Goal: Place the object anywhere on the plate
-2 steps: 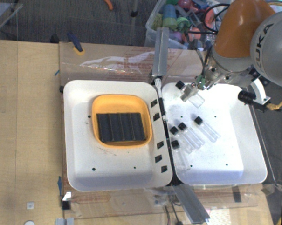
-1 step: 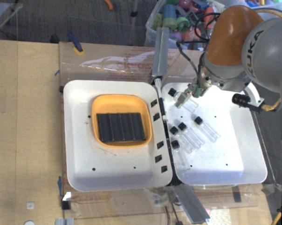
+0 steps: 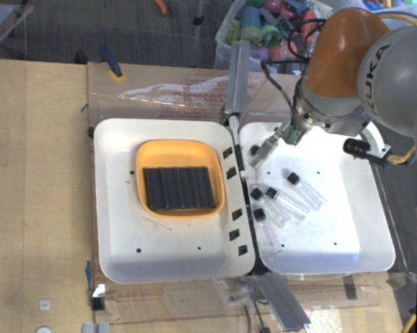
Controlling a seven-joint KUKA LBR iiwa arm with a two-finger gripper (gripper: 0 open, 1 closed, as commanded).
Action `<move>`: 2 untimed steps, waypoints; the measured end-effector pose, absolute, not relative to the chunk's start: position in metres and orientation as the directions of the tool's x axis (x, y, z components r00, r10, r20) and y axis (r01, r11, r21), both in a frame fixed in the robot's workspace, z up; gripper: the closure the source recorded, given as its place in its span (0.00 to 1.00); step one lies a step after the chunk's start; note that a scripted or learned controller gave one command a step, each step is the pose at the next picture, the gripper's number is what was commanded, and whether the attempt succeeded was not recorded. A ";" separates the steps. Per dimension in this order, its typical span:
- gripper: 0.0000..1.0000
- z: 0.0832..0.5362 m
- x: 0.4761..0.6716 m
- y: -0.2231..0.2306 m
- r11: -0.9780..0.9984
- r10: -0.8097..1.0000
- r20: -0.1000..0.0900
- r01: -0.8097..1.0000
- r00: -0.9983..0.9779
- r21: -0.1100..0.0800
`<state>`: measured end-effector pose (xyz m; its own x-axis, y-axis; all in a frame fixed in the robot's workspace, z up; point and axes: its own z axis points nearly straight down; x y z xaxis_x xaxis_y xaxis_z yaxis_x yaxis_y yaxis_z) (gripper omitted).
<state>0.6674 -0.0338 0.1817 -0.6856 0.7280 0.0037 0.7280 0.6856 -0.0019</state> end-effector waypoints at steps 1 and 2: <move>0.00 0.183 0.663 -0.072 0.722 0.692 0.003 0.692 -0.722 -0.002; 0.00 0.192 0.664 -0.120 0.777 0.630 -0.002 0.630 -0.777 0.001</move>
